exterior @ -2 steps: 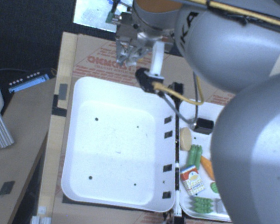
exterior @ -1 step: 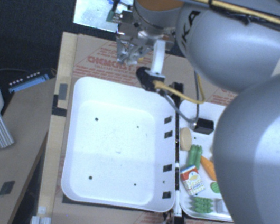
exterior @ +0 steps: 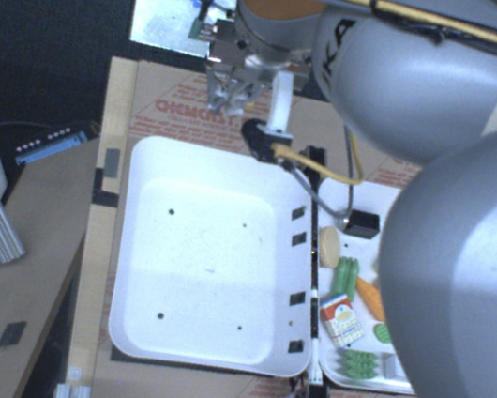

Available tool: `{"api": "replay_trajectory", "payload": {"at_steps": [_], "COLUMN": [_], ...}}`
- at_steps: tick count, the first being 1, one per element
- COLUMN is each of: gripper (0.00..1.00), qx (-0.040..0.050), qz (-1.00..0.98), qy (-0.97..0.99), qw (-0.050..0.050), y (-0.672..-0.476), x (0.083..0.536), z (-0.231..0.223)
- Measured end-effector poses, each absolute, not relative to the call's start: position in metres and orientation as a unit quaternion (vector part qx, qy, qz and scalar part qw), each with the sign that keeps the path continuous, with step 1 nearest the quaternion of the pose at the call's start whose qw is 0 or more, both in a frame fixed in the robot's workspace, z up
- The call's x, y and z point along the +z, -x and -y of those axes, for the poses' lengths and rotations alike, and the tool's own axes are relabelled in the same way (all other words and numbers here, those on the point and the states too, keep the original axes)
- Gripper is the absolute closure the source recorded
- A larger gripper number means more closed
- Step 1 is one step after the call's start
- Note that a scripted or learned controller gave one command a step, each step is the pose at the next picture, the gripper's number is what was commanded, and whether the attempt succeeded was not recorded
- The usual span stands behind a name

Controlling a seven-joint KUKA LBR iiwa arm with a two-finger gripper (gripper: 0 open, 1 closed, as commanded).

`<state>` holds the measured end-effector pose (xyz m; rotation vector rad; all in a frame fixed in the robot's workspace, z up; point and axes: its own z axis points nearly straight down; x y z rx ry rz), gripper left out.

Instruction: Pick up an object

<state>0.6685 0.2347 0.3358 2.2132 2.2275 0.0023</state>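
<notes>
We are looking at the gripper (exterior: 231,95), which is hanging over the cardboard (exterior: 175,104) at the far edge of the left bin (exterior: 209,263), not over any object. Its metal fingers are pointing down, but they are blurred and we cannot tell how they are standing, so we are not judging this. Nothing is showing between them.

The things we could pick are all lying in the right bin (exterior: 367,200), near its left wall and partly hidden under the big grey arm (exterior: 461,183). We are seeing a green vegetable (exterior: 345,277) standing beside an orange carrot (exterior: 370,298), a pale round piece (exterior: 327,247) just far of them, a small printed carton (exterior: 341,319) nearer, a green pea pod (exterior: 358,363) at the near edge, and a black block (exterior: 361,224) farther away.

To do this step well, we think the arm is needing to travel right and nearer first, then come down straight. We are judging the pea pod or the carton as the better choice, because they are lying a little apart from the others. The vegetable and carrot are touching, so the fingers may catch both or push them away. We should also be keeping away from the bin wall.
</notes>
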Motion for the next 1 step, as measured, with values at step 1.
{"api": "replay_trajectory", "payload": {"at_steps": [1], "gripper": [1.00], "qx": [0.0009], "qz": [-0.709], "qy": [-0.705], "qw": [0.001], "y": [-0.6685], "x": [0.3362], "z": [-0.2347]}}
